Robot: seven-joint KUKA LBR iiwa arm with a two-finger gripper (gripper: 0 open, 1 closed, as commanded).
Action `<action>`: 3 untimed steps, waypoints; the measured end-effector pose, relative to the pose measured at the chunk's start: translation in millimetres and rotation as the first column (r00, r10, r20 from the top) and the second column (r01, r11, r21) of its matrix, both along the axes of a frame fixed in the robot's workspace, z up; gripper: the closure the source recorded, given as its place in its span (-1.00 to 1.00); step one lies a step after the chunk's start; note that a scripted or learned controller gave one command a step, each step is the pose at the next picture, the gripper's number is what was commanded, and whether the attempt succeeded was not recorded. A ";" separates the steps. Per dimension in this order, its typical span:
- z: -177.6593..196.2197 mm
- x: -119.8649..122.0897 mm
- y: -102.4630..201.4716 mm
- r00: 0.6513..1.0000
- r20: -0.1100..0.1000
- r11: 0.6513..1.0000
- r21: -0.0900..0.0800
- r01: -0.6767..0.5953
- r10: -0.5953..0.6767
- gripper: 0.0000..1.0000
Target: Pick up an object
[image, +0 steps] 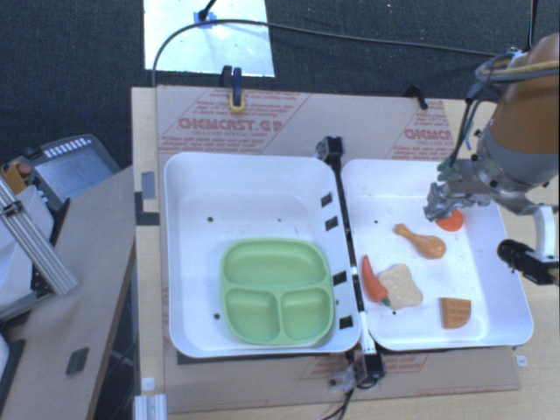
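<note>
The gripper (440,206) hangs low in the right bin (490,326), right over a red piece (451,222); whether it is open or grasping, I cannot tell. Nearby lie a drumstick (421,241), carrot (374,280), bread (399,286) and waffle (455,311).

Two shallow white plastic bins (262,173) (499,322); one green three-compartment tray (276,291); five toy foods: drumstick (422,241), carrot (374,280), beige bread slice (400,285), waffle-like orange wedge (455,311), red-orange round piece (451,222).

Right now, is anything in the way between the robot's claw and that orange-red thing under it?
Nothing visible. The gripper hangs right over the orange-red piece, partly covering it. The drumstick lies apart, nearer the camera.
</note>
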State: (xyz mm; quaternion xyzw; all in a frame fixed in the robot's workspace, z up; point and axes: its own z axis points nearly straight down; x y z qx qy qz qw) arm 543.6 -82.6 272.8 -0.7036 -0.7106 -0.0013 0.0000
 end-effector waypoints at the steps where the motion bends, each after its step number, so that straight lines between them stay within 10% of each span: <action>1: -19.7 -4.6 55.0 1.000 -0.001 1.000 0.000 0.000 0.000 1.00; 3: -51.2 -14.9 162.5 1.000 -0.003 1.000 0.000 0.000 0.000 1.00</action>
